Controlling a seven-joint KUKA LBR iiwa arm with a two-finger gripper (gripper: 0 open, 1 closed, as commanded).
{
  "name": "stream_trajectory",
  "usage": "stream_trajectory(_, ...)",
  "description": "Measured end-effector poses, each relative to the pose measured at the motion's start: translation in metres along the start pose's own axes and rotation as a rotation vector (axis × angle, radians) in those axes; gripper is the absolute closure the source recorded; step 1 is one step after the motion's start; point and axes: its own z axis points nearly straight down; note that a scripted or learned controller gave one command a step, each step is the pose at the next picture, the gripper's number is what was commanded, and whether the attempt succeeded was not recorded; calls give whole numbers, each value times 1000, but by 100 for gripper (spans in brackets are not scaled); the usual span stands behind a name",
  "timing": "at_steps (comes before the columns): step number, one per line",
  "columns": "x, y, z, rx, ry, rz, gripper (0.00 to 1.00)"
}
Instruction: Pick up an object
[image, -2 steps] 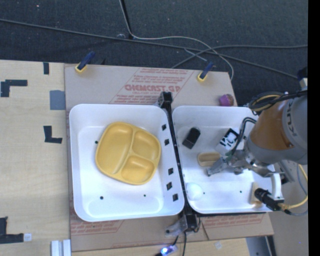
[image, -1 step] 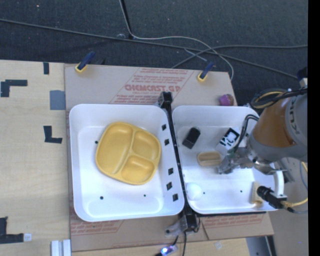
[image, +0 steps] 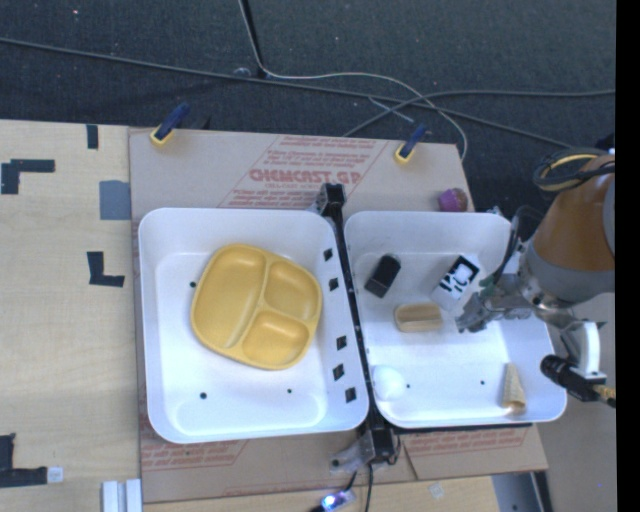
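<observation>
Camera view puts the gripper (image: 478, 315) low inside the right white plastic bin (image: 440, 405); whether it is released or clenched cannot be told. Just beside it lie a tan oblong block (image: 418, 317) and a white-and-black box (image: 458, 277), with a small black block (image: 382, 276) farther off.

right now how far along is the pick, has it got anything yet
Nothing looks picked yet. The gripper is low in the right bin, beside the tan block, with nothing visibly in it. The black block, white-and-black item and cone-shaped piece lie in that bin; the yellow tray sits in the left bin. Grasping and lifting remain.
</observation>
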Motion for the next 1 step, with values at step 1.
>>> stream_trajectory(1,0,1,-53,0,0,-1,100)
